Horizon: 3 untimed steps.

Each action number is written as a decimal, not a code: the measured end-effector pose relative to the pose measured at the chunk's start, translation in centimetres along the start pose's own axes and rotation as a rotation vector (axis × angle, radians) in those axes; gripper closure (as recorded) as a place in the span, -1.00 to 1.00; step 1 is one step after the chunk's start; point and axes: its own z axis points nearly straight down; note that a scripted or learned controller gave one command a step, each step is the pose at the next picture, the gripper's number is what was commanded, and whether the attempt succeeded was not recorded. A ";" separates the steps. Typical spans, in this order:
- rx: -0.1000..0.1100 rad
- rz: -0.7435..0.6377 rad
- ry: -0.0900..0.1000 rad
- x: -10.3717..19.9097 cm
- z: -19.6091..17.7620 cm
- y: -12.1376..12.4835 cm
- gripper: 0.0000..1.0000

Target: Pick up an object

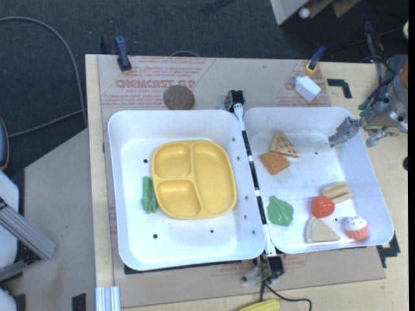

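Observation:
The right bin (363,154) holds a tan triangular wedge (283,143), an orange square cracker (274,162), a green leafy piece (280,211), a red tomato (322,207), a small bread piece (336,191), a pale cheese wedge (321,230) and a little cupcake (356,227). My gripper (358,135) hangs over the bin's far right corner, open, with nothing between its fingers (342,133). It is well apart from all the food pieces. In the left bin (130,232) lie a yellow divided plate (193,178) and a green pea pod (149,194).
On the cardboard behind the bins sit a brown disc (178,98) and a white block (307,87). Blue clamps (121,52) (316,58) grip the board's far edge. A black clip (234,99) joins the bins at the back.

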 end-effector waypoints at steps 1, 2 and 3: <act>-0.009 -0.001 0.000 7.0 14.0 0.7 -1.00; 0.002 0.002 0.000 1.9 14.5 -6.9 -1.00; 0.001 -0.001 0.001 8.9 14.5 -9.6 -1.00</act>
